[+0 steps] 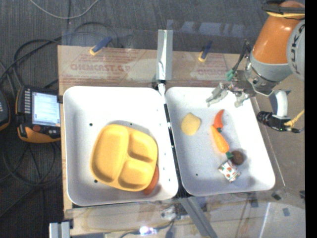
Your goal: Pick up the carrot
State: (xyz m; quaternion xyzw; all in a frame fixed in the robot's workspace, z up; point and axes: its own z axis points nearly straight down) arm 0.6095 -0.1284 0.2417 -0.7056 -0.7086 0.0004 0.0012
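Over the right-hand shallow white bin (257, 180), near its back rim, hangs the grey two-finger pincer (228, 97); fingers spread apart, nothing between them. Arm w/ orange band enters from the right, wrist above the bin's back right corner.

Task item: small orange plastic carrot w/ green stub (220, 140). Lies flat on the bin floor, right of centre, long axis running front to back at a slight slant, green end toward the front. Just behind it, tip nearly touching: a slim red-orange chilli-shaped piece (219, 118). Cannot tell if the two make contact. At the carrot's green end sits a dark brown round item (238, 157), close beside or touching. In front of that, a small red-and-white printed carton (229, 171). A pale yellow rounded lump (190, 124) rests apart, to the left.

Left-hand white bin (74, 113) holds a yellow divided plastic tray (125, 156) w/ sth. red-orange under its front edge.

Handling, est.: toy-type, light, rigid, smooth skin, tapered, so likely to slip or squirt out if pinched near the thin end. Recommended hold: across the thick mid-body, fingers closing on the short axis, i.e. left-right in view. Risk: neighbours at both ends leave little room; a descent off-centre could catch the chilli or the brown item instead. Pick not yet begun; pincer stands behind and above the carrot.
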